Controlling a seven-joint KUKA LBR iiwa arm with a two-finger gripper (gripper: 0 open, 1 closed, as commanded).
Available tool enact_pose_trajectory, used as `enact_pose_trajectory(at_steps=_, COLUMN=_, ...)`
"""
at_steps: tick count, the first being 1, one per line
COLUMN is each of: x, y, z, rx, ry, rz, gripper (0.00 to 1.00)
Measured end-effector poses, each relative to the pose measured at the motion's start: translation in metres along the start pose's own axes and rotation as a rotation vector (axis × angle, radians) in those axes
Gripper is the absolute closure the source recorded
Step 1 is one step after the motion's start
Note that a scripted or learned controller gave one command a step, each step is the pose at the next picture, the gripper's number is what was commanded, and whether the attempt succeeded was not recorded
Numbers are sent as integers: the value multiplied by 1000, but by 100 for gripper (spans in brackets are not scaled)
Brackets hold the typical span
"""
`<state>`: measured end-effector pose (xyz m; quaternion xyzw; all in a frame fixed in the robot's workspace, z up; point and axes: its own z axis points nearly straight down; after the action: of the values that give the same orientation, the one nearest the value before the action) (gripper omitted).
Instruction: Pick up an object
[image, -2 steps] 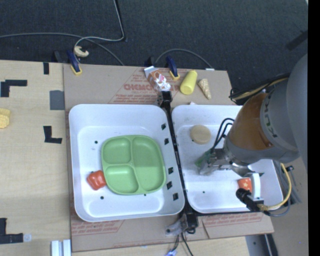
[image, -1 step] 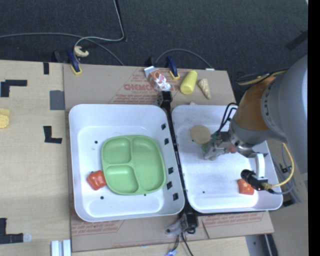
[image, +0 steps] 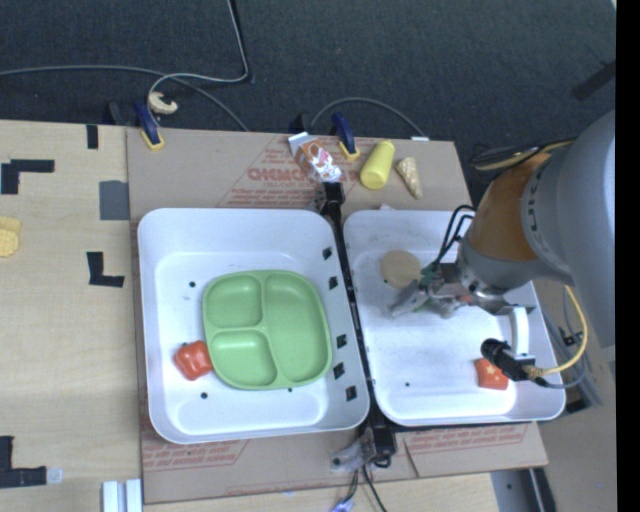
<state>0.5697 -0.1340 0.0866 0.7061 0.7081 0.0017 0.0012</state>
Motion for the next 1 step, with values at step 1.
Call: enact_pose_trajectory(at_steps=1, x=6, y=-85, z=0, rx=2, ry=-2, rz=4, gripper=0)
